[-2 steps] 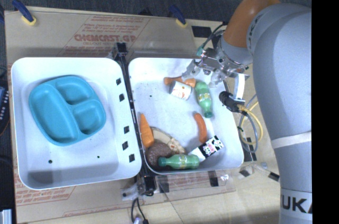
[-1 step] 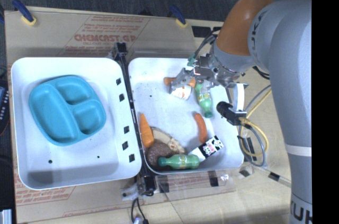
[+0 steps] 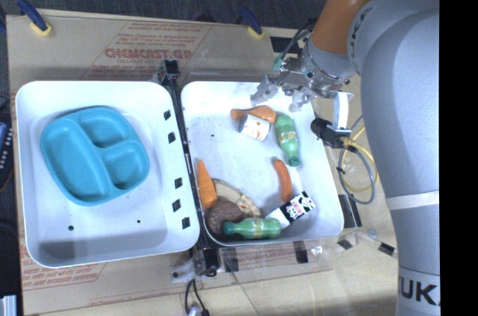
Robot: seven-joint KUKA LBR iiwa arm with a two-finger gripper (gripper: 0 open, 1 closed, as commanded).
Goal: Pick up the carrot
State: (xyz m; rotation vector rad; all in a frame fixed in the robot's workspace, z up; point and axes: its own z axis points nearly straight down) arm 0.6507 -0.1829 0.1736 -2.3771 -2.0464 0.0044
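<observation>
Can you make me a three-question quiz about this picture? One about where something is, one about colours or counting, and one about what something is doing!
1. Where is the carrot?
A. In the right bin, by its left wall
B. On the blue tray
C. On the floor

2. How many green bottles are in the right bin?
A. None
B. Two
C. Five

3. What is the gripper doing?
A. Holding the carrot
B. Hanging above the far end of the right bin, holding nothing
C. Resting on the blue tray

Answers:
1 A, the orange carrot lies along that bin's left wall.
2 B, one bottle sits near the middle, another bottle lies at the near edge.
3 B, no object sits between its fingers.
</observation>
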